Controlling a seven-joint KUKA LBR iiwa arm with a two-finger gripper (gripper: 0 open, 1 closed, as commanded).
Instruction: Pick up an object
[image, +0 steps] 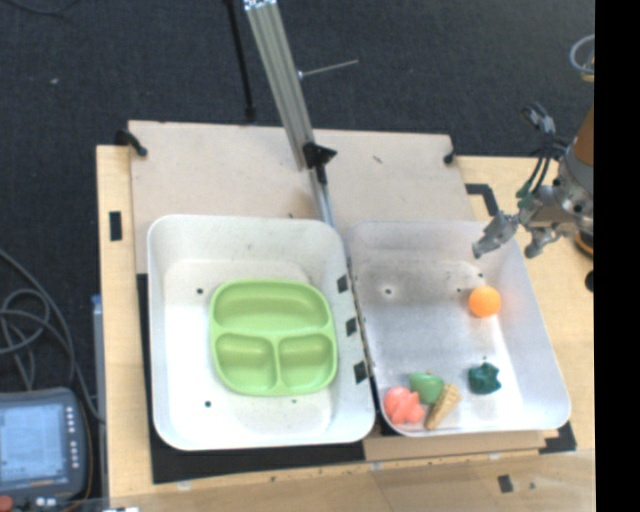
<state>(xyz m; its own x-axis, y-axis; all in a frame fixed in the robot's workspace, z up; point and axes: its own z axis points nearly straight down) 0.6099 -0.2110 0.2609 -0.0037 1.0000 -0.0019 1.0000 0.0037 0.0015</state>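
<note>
You see a grey metal tool (512, 236) with two slim fingers, dark cables looping above its wrist.

- A robotics lab: a plywood bench (420, 155) on dark carpet (120, 60).
- Loose cables (30, 300) and a control pendant (38, 440) lie well left of the gripper (515, 235).

The gripper (516, 238) hangs open over the right bin's (420, 270) far right corner. An orange ball (484, 302) lies near it; a green divided plate (272, 336) fills the left bin (180, 260).
</note>
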